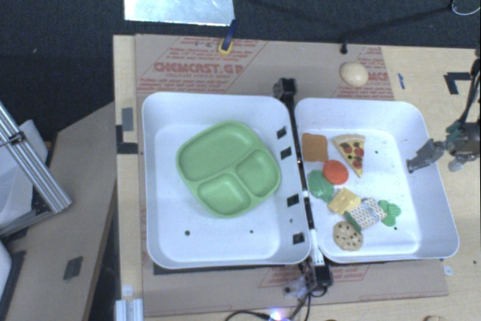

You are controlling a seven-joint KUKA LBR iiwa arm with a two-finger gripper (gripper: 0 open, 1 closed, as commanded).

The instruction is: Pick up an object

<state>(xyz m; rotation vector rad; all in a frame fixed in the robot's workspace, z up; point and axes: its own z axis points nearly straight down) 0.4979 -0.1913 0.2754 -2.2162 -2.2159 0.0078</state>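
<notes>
Adjoining white bins (225,107) on cardboard-topped bench (195,64)

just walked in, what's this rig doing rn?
A pick trial. The gripper is at the right edge of the right bin, with nothing between its fingers. The toy food sits in a cluster on that bin's left side: pizza slice, toast, tomato, cheese, cookie and some green pieces. The left bin holds a green divided plate. Nothing has been picked yet.
</notes>
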